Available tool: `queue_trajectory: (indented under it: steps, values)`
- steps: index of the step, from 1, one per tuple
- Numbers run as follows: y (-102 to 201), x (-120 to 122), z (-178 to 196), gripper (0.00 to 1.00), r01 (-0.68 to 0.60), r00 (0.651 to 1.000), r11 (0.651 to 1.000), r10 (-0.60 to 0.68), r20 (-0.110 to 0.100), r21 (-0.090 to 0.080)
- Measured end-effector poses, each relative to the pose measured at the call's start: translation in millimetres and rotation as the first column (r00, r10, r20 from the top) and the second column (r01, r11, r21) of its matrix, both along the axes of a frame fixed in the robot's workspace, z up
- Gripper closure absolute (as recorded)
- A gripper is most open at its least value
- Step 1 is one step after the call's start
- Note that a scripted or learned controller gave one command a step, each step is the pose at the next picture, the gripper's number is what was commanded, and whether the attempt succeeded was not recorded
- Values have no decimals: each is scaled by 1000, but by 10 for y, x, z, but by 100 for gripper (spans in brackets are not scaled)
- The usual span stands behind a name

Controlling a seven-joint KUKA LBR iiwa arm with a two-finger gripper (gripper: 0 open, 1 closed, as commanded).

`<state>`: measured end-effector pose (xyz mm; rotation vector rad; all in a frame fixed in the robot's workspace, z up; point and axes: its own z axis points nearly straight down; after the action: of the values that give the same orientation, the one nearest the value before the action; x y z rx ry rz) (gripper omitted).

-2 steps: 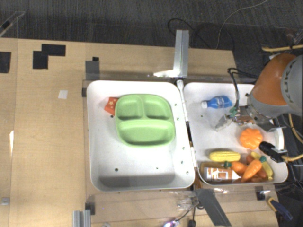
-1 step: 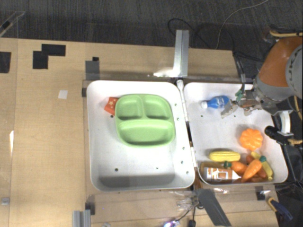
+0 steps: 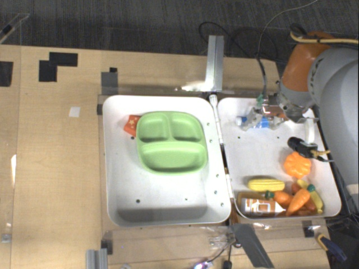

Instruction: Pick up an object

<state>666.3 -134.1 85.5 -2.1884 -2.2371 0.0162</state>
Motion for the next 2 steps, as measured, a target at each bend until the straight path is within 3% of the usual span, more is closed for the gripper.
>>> queue_trajectory:
  steps: [1, 2]
  values:
    - [13, 8, 113, 100, -9, 1000, 1000, 9, 0, -2]
    - [631, 42, 1066, 100, -46, 999, 999, 46, 23, -2]
